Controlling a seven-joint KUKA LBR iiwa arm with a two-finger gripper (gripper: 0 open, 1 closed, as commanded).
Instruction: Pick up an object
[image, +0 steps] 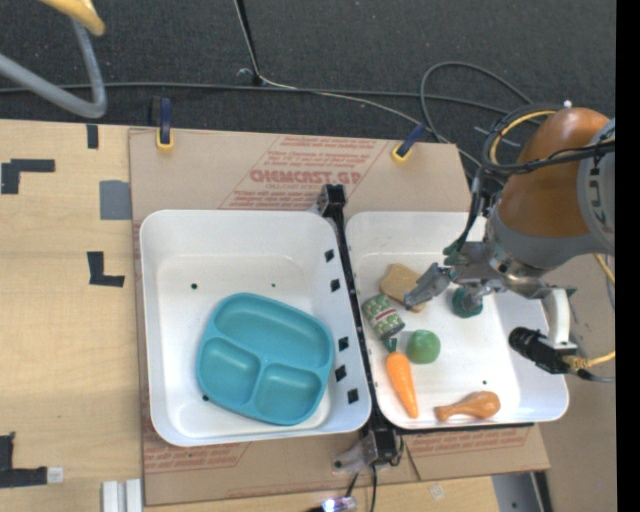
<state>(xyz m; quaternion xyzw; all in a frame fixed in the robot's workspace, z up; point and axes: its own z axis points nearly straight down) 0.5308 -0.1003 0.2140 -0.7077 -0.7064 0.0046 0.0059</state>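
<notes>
1. Reaching in from the right, the end effector hangs low over the right bin; whether it is spread or pressed together cannot be told from this angle.
2. A dark teal object sits right at its tip, contact unclear.
3. Just to its left lie a tan block and a green patterned can.
4. Nearer the front rest a green ball, an orange carrot and a tan drumstick-shaped piece.
5. Over in the left bin lies a teal divided plate.
</notes>
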